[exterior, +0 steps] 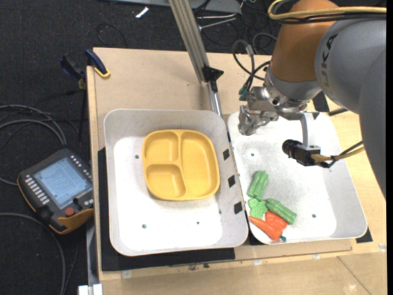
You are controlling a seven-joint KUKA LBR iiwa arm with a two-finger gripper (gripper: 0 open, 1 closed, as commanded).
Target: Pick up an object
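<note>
Glossy yellow plastic tray (182, 165); matt white bins (123, 226); raw wooden bench (147, 78)

Yellow tray (181, 165) in left bin (123, 183)

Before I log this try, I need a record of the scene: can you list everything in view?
white bins: two, side by side on the bench
divided plate: one, yellow, three compartments, left bin
toy vegetables: small cluster, green and orange-red, right bin's near left corner
control pendant: one, grey and orange, floor left of bench
clamp: one, blue and yellow, bench's far left corner
arm: one, grey and orange, entering from the right
pincer: one, over right bin's far left corner
</note>
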